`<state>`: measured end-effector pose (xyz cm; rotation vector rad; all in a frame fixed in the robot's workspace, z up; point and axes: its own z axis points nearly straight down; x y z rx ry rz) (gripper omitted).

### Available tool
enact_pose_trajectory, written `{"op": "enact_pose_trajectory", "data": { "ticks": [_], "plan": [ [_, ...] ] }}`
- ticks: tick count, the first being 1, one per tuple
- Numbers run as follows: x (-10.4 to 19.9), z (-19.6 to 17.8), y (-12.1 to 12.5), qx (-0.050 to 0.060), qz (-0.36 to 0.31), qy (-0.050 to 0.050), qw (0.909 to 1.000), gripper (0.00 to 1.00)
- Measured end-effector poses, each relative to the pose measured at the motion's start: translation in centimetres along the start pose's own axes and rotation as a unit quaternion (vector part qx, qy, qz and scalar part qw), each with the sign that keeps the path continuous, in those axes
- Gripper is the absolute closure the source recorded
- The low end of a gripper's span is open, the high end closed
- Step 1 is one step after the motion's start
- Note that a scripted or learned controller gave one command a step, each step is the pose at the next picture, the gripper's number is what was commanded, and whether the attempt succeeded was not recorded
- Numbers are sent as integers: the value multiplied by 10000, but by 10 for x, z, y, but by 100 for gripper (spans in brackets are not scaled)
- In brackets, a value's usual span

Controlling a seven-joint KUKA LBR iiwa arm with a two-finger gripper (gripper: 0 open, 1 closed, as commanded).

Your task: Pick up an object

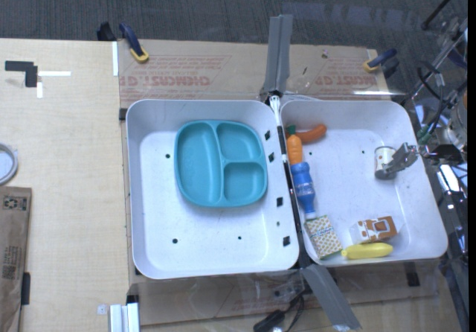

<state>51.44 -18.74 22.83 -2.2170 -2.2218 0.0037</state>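
Several small objects lie in the right bin (357, 111). An orange carrot-like piece (312, 132) rests near the bin's back left corner. Just in front of it, a bottle (300, 174) with an orange cap and blue label lies along the left wall. A checked packet (321, 236) sits at the front left. A small orange and white box (374, 229) and a yellow banana (367, 251) lie by the front wall. A silver metal cup with a handle (391, 161) sits near the right wall.
The left bin (149, 196) holds a teal divided plate (221, 163). Cables and dark hardware (442, 148) crowd the right bin's right side. Clamps (135, 46) hold cardboard behind the bins. A tape roll (4, 165) lies on the bench at far left.
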Motion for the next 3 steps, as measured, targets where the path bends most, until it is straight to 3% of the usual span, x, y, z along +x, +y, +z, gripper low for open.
{"op": "enact_pose_trajectory", "data": {
  "ticks": [1, 2, 3],
  "plan": [
    [-25, 133, 80, -3, -374, 57, 9993, 0],
    [-29, 123, 80, -19, -366, 11, 9993, 100],
    [-11, 21, 137, -29, -794, -15, 9968, 100]
  ]
}}
